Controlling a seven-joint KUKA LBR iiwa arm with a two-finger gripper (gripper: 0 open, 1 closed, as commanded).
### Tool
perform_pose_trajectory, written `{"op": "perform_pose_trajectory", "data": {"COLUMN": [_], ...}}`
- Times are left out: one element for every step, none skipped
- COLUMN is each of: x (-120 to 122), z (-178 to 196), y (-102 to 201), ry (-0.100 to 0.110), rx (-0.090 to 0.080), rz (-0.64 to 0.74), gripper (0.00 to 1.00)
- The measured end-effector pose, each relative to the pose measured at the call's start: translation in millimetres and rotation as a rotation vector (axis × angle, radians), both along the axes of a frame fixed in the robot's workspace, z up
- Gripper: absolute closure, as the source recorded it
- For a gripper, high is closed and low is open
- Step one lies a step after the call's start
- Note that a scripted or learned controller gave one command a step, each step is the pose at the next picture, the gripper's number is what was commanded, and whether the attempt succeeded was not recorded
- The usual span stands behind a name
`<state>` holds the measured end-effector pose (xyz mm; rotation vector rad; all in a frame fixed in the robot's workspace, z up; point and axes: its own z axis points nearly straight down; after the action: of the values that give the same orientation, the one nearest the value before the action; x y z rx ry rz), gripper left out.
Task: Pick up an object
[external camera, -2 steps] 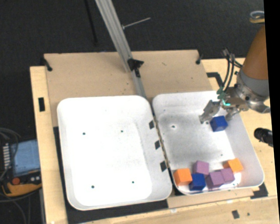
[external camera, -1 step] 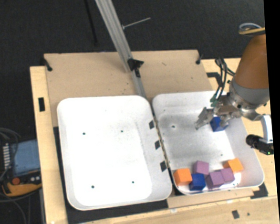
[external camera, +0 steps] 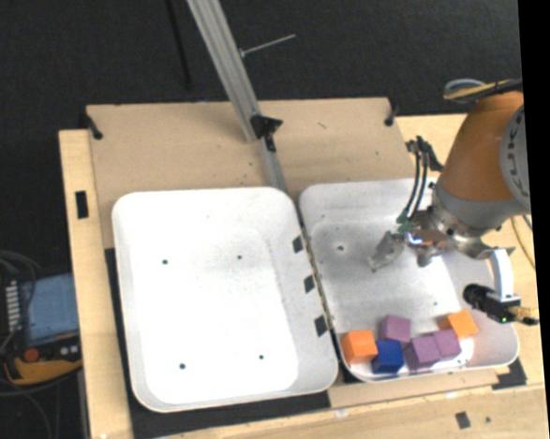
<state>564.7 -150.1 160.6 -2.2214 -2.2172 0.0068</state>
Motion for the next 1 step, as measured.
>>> {"op": "perform_pose_trajectory", "data": {"x": [5.8], "z": [-53.0], "y": [-8.7], "ry": [-0.001], "rx": [0.0], "rz": [-0.001], "gripper": [0.0]}}
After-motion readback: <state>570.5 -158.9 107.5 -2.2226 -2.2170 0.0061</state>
